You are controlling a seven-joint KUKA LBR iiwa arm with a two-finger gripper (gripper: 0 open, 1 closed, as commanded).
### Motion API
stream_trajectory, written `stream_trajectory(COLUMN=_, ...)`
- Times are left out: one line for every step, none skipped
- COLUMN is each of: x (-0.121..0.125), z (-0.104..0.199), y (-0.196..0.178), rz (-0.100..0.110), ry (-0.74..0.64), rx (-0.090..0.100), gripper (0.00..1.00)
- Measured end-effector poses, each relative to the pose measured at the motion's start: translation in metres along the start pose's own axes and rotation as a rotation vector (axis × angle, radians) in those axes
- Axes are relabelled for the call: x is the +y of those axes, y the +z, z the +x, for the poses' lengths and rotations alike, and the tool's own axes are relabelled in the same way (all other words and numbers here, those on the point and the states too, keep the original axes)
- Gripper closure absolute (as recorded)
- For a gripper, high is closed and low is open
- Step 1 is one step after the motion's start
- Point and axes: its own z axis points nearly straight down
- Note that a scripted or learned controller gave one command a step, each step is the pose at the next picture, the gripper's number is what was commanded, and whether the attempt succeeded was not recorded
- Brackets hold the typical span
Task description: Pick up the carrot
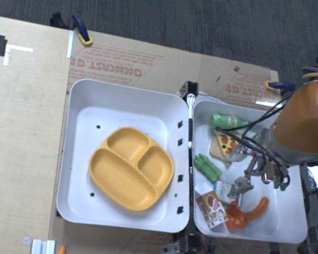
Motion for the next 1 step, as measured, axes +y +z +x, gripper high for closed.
stream_trajectory(x=0.0912, z=0.0512, y=-0.0634, rz=0.000, ry=0.167, rx=0.000, gripper=0.00)
